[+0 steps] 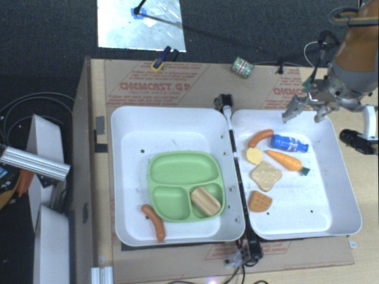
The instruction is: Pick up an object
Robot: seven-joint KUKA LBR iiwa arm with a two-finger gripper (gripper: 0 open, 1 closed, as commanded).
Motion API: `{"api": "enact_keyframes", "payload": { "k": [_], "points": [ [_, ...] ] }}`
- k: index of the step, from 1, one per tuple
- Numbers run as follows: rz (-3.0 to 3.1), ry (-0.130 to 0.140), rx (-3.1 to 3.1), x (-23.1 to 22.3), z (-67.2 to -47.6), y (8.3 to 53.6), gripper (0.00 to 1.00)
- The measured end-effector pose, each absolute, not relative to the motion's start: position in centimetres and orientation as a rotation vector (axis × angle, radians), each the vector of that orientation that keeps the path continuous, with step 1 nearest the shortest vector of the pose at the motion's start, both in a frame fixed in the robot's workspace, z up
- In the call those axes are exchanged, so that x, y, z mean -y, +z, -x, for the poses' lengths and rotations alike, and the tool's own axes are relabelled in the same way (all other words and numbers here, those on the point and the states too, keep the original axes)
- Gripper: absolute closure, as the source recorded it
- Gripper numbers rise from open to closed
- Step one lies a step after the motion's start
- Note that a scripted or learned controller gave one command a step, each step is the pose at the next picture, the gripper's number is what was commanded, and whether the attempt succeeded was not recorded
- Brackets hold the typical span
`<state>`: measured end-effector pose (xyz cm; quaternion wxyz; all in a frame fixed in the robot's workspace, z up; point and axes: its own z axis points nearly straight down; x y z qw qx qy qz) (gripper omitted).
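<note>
Red print reading "CHEMCAST GP" is seen on the brown cardboard sheet [177,81] under the bins; a second print near 1 o'clock is partly covered and unreadable. The label on the blue bottle [290,142] is too small to read.

Two white bins are counted. In the left bin [133,129], one green divided tray [180,170] holds one bread roll [206,200] in its 5 o'clock compartment; one sausage [154,222] lies outside the tray at 7 o'clock.

In the right bin [331,182], six items are counted: one sausage [260,137], the bottle, one carrot [285,160], one yellow round piece [254,155], one toast slice [265,176], one waffle-like cracker [259,202].

The gripper [307,110] is seen at the right bin's 1 o'clock rim, fingers spread apart, nothing between them. The arm is cut off at the frame edge. One small green can [242,67] lies on the cardboard at 12 o'clock.
</note>
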<state>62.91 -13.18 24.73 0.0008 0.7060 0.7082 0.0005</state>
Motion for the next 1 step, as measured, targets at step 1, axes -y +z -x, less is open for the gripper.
{"api": "enact_keyframes", "payload": {
  "k": [1],
  "points": [
    [-2.217,0.004,-2.22,13.7,-61.9,10.21,0.0]
  ]
}}
